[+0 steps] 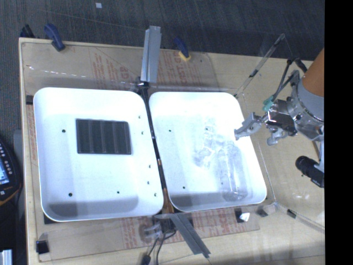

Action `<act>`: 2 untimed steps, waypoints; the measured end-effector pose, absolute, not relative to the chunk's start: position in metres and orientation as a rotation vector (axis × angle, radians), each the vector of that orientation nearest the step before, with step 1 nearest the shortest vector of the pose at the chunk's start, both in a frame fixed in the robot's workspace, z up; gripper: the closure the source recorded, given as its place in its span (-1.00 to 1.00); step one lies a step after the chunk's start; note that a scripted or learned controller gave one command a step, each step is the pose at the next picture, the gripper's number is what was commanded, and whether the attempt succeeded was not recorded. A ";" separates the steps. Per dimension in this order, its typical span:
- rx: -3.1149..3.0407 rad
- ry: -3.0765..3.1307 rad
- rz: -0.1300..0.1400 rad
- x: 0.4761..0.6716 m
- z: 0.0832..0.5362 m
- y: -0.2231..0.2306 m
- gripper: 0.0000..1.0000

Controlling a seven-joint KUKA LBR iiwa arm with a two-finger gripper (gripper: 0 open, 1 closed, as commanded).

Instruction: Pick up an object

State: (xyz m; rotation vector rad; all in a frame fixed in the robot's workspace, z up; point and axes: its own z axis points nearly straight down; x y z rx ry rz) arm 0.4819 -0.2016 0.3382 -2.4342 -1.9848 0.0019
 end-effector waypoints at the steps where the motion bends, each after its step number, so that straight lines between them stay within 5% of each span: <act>1: -2.281 -2.159 0.000 0.478 0.323 -0.200 -1.00; 2: -2.283 -2.158 0.001 0.477 0.336 -0.203 -1.00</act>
